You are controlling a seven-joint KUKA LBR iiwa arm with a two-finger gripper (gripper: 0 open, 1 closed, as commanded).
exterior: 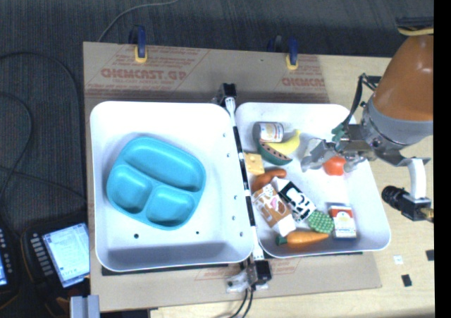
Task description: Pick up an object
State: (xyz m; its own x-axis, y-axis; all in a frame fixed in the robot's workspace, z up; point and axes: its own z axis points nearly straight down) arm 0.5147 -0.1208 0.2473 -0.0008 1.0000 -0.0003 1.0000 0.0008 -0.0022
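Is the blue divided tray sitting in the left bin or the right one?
Left bin: the blue tray lies flat, compartments facing up, inside its white walls.

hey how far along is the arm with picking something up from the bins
Early to mid stage. Done: the gripper has reached into the right bin. In hand: it sits at a small red-orange object, though a grasp isn't clear. Left: closing securely and lifting it; the carrot and other items lie untouched.
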